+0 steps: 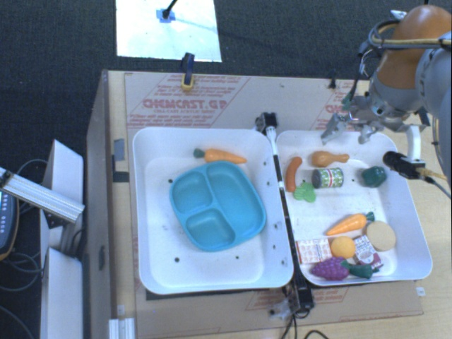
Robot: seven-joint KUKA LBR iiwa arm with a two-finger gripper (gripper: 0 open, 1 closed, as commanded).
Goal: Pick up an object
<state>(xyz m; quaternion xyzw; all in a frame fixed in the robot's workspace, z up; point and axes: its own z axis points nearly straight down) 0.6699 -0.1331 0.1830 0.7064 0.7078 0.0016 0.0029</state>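
Honestly the chicken drumstick (330, 158) looks like your easiest grab here. It sits at the far end of the right bin (417, 242), and I'll use it as the anchor for everything else. Just toward you from it is a small green can (328, 178) lying on its side, and to the drumstick's left is a sausage (292, 173) with a bit of green lettuce (305, 192) below that. Off to the drumstick's right there's a dark green vegetable (373, 176). Way nearer to you than the drumstick, at the bin's front end, a carrot (349, 224), a lemon (343, 247), grapes (330, 268) and a round cookie-looking thing (381, 236) are all bunched together, so I'd skip that pile.

The gripper (351, 128) hangs just past the drumstick, over the bin's far rim, holding nothing. Its two fingers look spread apart, pointing down.

My guess for doing it well: line the fingers across the drumstick's narrow bone end rather than the fat part, and come straight down so you don't nudge the can. Watch the rim too, it's close.
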